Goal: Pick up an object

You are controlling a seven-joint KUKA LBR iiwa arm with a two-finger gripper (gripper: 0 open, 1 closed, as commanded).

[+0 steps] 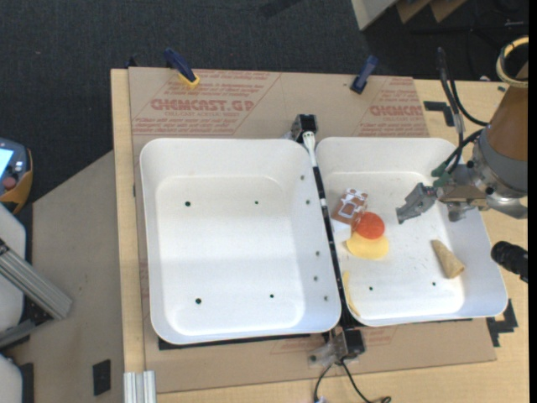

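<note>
The arm is reaching in from three o'clock, and its hand [417, 201] is hovering over the right bin [470, 305], in that bin's upper middle. Its dark fingers are pointing towards nine o'clock with nothing between them; how wide they are standing I cannot tell from this slant.

Candidates for the pick are all lying in the right bin. A small red-orange ball [370, 224] is sitting against the top of a flat yellow piece [369, 247], and a brown-and-white patterned item [351, 206] is touching them at about eleven o'clock. This cluster is lying close to the bin's left wall, at roughly eight o'clock from the hand and near it. A tan cone-shaped piece [447, 259] is resting apart from the others, at about five o'clock from the hand. The left bin [159, 175] is sitting beside it on the worktop [252, 91].

To my judgement, the step in hand is the approach: the hand is positioning itself above a target and no grasp is made yet. The next move is calling for a choice of object, then a descent with the fingers straddling it. The cluster is the nearer option, but its pieces are touching, so a clean closure on one alone is looking harder; the cone is lying free.
</note>
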